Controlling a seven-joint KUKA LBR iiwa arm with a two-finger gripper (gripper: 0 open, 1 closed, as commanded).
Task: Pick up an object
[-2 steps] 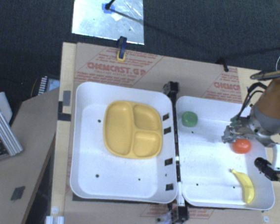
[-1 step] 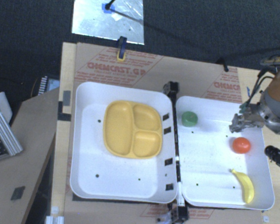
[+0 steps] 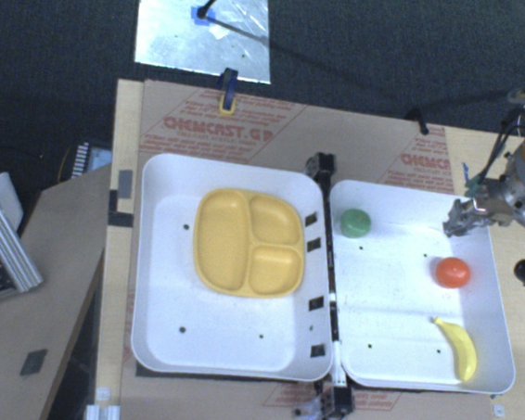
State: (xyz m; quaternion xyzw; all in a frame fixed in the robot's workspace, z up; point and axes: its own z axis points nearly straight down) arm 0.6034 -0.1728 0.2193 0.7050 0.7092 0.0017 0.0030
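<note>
I can read one word only: "CHEMCAST", printed in red letters on the brown protective sheet [image 3: 280,127] that covers the tabletop. It stands near the far edge, behind the left bin, and some smaller signs follow it, perhaps "GP", but these I cannot read with certainty. A second red print of the same kind stands near the far right corner, behind the right bin; it runs at a slant and is too blurred for me to read.

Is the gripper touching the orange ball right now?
Apart. The camera view shows white bin floor between the gripper and the orange ball.
</note>
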